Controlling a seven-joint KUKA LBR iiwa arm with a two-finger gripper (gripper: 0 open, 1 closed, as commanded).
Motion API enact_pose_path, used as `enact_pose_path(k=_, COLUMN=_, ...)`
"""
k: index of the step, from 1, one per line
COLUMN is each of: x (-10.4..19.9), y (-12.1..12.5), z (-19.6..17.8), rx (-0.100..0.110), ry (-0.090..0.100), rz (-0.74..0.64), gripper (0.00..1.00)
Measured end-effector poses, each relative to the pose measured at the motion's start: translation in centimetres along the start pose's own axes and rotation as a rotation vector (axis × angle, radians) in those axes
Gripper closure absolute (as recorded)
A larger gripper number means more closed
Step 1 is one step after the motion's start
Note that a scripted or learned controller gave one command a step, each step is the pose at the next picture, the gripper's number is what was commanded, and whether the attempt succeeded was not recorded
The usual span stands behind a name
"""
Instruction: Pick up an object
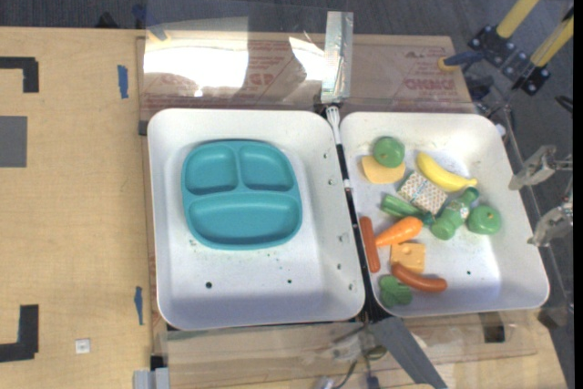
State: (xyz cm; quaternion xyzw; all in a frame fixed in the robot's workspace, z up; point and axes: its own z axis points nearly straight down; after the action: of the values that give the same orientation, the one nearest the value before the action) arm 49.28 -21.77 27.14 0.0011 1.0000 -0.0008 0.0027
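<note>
The right bin (510,273) holds several toy foods in a loose heap. A green apple (389,150) lies at the back beside a yellow banana (444,172). A checkered block (422,190) sits in the middle, with an orange carrot (399,231) just in front of it. Another green apple (484,219) lies toward the right wall. A yellow cheese wedge (409,256), a red sausage (421,281) and a small green piece (393,290) lie near the front. A thin red stick (371,243) lies along the left wall.
The left bin (173,287) holds a teal divided plate (241,193). A clear plastic panel (237,55) and a metal post (337,55) stand behind the bins. Yellow poles with black clamps (510,50) rise at the upper right. Brown bench board (64,196) lies to the left.
</note>
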Motion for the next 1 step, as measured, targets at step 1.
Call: enact_pose_path(k=1, x=1.57, y=6.62, z=14.34, rx=-0.007, ry=0.013, rz=0.016, gripper=0.0)
